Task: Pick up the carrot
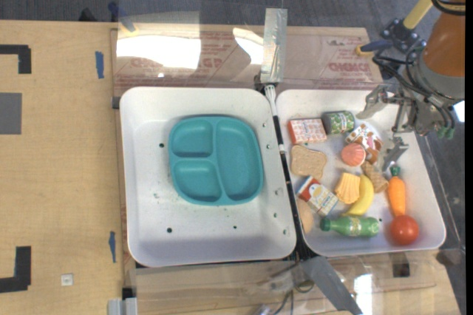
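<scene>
The pale wooden surface [59, 180] is carrying everything, and two shallow white plastic bins are sitting side by side on it, so that things can be sorted from one to the other. The left white bin [140, 232] is holding a teal plastic plate with three compartments [216, 160], lying flat in its middle as if waiting to receive something. The right white bin [432, 225] is crowded with toy food, packed closely enough that a clean grasp looks awkward.

The grey arm with its orange band [447, 47] is reaching in from the upper right of the frame, and its gripper [392, 132] is hanging over the upper right part of that bin. From here I cannot tell how the fingers are set; the metal parts are blurring together, and nothing is plainly showing between them.

The small orange carrot with a green top [397, 194] is lying on the bin floor at the right side of the bin, its green end pointing up the frame towards the gripper, just below it. A round red tomato [403, 230] is sitting right beneath the carrot's tip, a yellow banana [362, 197] is lying to its left, and a green bottle [350, 226] is resting along the bin's lower edge. I judge the gripper is being lined up above the carrot, not yet lifting it.
</scene>
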Robot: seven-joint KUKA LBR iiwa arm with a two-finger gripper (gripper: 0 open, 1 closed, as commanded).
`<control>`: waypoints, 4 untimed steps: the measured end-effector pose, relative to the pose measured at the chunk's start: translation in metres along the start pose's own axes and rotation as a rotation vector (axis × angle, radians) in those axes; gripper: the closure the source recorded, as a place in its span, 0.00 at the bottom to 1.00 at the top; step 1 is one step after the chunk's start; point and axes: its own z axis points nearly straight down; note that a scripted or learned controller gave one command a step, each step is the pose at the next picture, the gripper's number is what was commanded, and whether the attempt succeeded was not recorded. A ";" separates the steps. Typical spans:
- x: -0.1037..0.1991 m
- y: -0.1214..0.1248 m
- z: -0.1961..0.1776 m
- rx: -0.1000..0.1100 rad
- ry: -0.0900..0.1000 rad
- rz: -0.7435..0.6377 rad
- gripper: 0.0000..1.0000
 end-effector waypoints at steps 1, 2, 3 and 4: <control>0.073 -0.011 0.102 -0.001 0.002 0.035 0.00; 0.092 -0.011 0.115 0.012 -0.058 0.041 0.00; 0.092 0.005 0.116 0.011 -0.058 0.070 0.00; 0.093 0.060 0.118 0.005 -0.055 0.017 0.00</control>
